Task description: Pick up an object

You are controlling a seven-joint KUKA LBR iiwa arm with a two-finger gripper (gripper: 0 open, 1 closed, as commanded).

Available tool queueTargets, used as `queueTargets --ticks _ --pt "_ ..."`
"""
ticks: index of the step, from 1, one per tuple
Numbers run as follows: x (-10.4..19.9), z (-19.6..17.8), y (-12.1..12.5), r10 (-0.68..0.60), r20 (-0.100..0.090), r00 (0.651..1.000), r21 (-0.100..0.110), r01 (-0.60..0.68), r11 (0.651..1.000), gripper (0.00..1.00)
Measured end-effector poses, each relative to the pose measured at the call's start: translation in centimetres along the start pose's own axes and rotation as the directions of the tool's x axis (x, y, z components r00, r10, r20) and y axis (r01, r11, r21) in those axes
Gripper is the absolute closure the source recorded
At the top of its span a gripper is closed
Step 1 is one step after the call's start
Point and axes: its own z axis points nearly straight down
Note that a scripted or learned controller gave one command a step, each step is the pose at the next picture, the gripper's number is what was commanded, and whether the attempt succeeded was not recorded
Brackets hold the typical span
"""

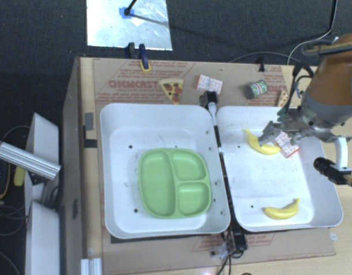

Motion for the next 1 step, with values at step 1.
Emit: queueTargets --ticks 1 --pt "-1.66 9.75 6.24 -0.002 0.0 1.0 0.003 0.002 1.0 0.0"
